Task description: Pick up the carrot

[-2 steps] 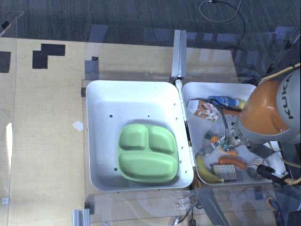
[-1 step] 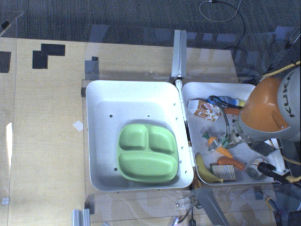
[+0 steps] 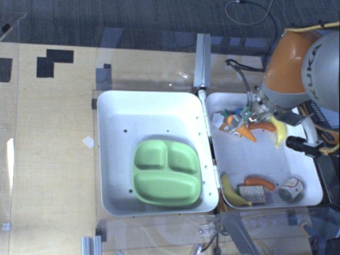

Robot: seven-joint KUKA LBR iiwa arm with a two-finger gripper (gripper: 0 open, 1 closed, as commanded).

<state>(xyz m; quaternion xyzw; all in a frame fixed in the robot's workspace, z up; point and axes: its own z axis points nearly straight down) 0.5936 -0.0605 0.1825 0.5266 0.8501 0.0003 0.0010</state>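
Carrot (image 3: 247, 133) sits in the right bin (image 3: 311, 195), upper part, just past the divider (image 3: 201, 62) side of the clutter, lying tilted with its tip toward the bin's middle. Gripper (image 3: 254, 112) hangs right above it, at the carrot's far end. Can't tell whether the pincer is apart or together; the wrist and cabling cover it.

My read: we're at the descend-and-close step, grasp not confirmed. To do it well:
- Centre on the carrot's thick part, pincer across its width, not along it.
- Keep clear of the yellow banana (image 3: 278, 132) just right of the carrot, and a red-orange piece (image 3: 262, 126) touching or nearly touching it. Easy to nab the wrong thing.
- Go straight down, close, lift straight up. Sideways drag will shove the pile.

Hard to make out:
- Small items left of the carrot (image 3: 229, 119), mixed colours, blurred. Can't name them.
- Whether the carrot's top end is under the gripper or beside it.

Elsewhere, well away from the carrot: second banana (image 3: 231, 191), a sausage-like piece (image 3: 260, 183), a grey block (image 3: 252, 194) and a small can (image 3: 291, 188) along the right bin's near edge. Green tray (image 3: 167, 171) in the left bin (image 3: 114, 142).
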